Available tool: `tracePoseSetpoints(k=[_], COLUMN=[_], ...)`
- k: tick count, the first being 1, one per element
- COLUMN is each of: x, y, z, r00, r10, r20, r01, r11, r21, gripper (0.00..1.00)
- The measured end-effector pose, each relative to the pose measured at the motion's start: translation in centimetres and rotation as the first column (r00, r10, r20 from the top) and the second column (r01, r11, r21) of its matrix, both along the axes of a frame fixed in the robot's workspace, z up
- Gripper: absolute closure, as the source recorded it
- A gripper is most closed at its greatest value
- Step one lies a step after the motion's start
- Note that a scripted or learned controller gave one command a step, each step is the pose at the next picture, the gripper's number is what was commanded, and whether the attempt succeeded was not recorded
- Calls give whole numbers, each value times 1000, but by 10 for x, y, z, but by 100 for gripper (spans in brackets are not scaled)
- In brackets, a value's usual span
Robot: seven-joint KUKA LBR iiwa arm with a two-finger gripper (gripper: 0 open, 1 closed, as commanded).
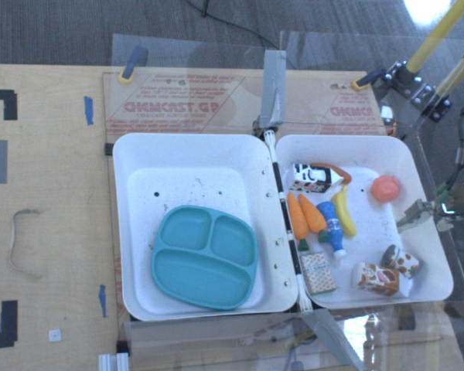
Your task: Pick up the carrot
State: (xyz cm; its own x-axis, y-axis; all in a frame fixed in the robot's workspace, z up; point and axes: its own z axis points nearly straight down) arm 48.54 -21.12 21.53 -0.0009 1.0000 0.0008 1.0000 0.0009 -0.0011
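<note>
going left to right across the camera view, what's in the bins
teal divided plate → carrot → blue bottle → banana → pink ball → gripper

Two carrots [304, 215] (side by side), one banana [344, 211], two bins [131, 161], one tray [206, 256].

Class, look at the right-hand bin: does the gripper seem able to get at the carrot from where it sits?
Probably yes. The gripper sits at the right bin's edge, with the carrot uncovered from above. But it lies tight between another orange piece and the blue bottle, with the banana just beyond, leaving little finger room.
</note>
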Motion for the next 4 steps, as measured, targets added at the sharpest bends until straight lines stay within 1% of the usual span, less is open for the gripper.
tracePoseSetpoints(k=[1, 2, 3, 4], x=[-3, 25, 101, 109], y=[50, 85, 100, 102], z=[-126, -126, -126, -83], r00=[987, 996, 997, 973], r10=[162, 84, 72, -231], r20=[12, 12, 10, 3], r01=[-162, -84, -72, 231], r11=[987, 996, 997, 973], r21=[-6, -7, -5, -2], gripper=[0, 0, 0, 0])
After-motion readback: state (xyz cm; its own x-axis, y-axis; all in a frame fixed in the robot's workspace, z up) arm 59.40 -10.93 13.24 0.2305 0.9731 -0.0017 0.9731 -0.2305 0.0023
